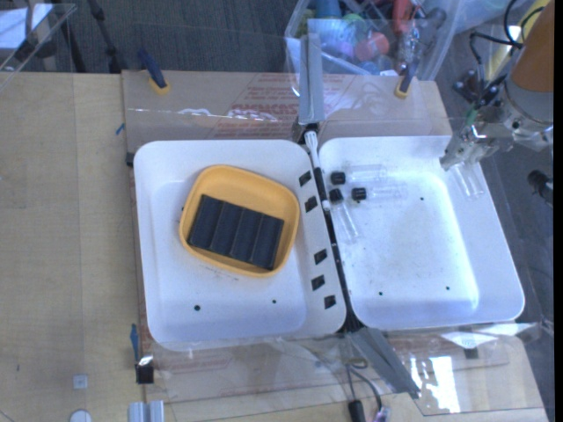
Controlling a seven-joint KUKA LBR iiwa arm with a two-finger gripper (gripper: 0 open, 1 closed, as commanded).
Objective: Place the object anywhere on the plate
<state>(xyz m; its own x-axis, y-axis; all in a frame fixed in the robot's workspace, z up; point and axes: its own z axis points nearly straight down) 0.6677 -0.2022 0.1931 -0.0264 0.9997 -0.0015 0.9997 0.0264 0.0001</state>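
Reaching in over the right bin's (457,275) far right corner, gripper (468,167) with no visible object, finger state unclear, dark ridged object (237,230) lying on yellow plate (198,199) in left bin (167,310), clear plastic pieces with black caps (345,188) near right bin's far left corner, toy-filled clear tub (374,16) behind, no legible writing
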